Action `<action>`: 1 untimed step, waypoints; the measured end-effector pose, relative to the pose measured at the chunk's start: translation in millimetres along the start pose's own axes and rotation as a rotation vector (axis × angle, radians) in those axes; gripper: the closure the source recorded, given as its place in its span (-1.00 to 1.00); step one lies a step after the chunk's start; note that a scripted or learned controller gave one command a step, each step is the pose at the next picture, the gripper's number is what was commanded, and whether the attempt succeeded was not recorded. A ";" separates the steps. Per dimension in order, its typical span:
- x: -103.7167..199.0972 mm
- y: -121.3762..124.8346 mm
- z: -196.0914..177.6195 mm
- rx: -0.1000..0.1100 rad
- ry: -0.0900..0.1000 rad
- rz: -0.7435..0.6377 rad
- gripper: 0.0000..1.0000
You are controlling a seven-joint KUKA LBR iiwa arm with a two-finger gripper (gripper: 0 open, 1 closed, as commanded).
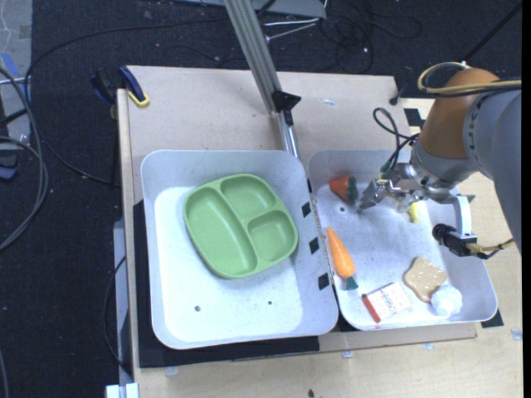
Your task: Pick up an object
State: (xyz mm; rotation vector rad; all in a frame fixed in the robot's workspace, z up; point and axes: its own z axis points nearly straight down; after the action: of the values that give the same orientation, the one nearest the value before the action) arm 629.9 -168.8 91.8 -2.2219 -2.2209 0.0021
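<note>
Grey arm (498, 127) w/ orange band (452, 114)

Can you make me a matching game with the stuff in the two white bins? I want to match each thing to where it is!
Things:
1. green plate
2. carrot
3. bread slice
4. red-and-white box

Places:
A. near edge of the right bin, beside the bread
B. left bin
C. right bin's near right corner
D. along the right bin's left wall

Pairs: 1-B, 2-D, 3-C, 4-A
</note>
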 end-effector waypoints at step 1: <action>0.0 0.9 -11.6 -0.003 -0.001 -0.001 1.00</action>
State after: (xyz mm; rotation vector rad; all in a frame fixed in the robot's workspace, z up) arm 630.7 -168.8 103.4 -2.2236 -2.2237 -0.0005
